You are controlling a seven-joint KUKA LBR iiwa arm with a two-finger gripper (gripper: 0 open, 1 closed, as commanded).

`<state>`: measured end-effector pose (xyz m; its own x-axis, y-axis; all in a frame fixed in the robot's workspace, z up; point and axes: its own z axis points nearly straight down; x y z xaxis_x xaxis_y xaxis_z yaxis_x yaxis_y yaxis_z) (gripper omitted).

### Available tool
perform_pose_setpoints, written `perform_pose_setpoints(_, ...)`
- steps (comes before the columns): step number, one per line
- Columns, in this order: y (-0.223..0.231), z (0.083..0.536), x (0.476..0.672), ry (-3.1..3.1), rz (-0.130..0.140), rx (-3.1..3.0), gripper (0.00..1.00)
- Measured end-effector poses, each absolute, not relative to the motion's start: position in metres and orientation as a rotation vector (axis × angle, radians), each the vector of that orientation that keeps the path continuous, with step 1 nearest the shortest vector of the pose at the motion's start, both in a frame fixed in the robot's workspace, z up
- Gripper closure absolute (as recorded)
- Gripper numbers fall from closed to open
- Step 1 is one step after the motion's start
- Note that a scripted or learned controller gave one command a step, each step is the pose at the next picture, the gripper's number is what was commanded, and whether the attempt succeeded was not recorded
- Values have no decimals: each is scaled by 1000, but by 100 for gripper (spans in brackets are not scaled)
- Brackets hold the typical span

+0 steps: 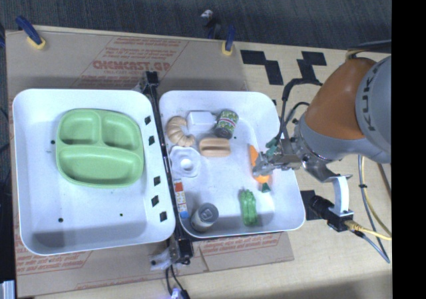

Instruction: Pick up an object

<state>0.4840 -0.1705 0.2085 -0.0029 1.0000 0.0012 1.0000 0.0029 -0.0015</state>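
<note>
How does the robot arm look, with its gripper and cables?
The arm is grey with a broad orange band above the wrist. Its gripper is small, of dark grey metal. Black cables loop beside the wrist, and yellow cables run below it.

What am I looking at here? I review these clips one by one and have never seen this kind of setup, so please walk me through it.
This is one fixed camera above a bench, looking down at a slant. The big grey machine with an orange band on the right is a robot arm; its job is to pick up an object. At its tip is a two-finger gripper, reaching into the right-hand shallow white bin.

That bin holds small items: an orange carrot-shaped toy right by the gripper, a green toy vegetable, a tan bun-shaped toy, a croissant-shaped toy, a small green-labelled can, a grey round can and a white cup.

The left-hand white bin holds a green divided plastic plate.

I cannot tell whether anything is gripped.
</note>
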Motion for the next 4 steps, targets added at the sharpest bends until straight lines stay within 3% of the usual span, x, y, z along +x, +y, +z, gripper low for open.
perform_pose_setpoints(1, -89, 196, 477, -2229, 2, -2211, 100)
perform_pose_setpoints(2, -133, 203, 476, -2225, 1, -2217, 100)
perform_pose_setpoints(3, -133, 214, 478, -2232, -1, -2212, 100)
perform_pose_setpoints(4, -97, 243, 478, -2229, -4, -2217, 100)
